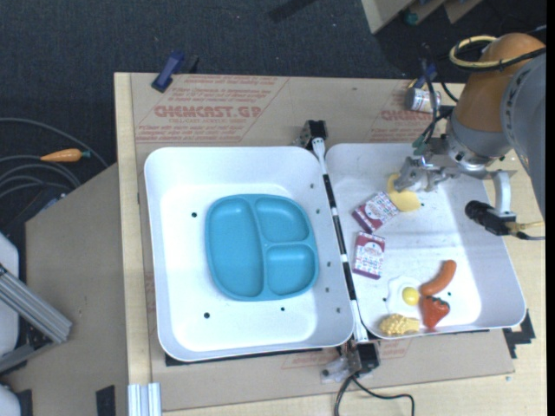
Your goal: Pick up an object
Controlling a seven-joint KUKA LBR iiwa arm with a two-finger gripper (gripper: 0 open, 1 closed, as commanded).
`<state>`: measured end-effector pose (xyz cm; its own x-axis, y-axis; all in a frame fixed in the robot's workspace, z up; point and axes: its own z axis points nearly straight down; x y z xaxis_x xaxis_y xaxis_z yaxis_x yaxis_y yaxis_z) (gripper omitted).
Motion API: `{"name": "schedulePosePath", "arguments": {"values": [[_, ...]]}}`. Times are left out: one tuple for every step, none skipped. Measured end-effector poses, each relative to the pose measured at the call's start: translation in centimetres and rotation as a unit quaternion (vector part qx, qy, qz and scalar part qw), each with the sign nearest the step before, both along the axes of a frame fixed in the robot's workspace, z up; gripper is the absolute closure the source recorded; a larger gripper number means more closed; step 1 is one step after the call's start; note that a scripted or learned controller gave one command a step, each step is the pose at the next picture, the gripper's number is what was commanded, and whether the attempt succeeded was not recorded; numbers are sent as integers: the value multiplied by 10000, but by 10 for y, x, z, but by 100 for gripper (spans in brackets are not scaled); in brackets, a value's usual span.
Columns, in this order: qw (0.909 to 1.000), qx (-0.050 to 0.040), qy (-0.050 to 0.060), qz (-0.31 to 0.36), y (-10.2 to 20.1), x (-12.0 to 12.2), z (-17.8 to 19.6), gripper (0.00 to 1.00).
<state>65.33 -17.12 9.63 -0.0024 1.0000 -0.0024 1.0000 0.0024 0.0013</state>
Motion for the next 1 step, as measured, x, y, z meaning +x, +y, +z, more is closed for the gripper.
{"name": "schedulePosePath", "arguments": {"values": [[10000,7,-13,-2,27,-35,107,100]]}}
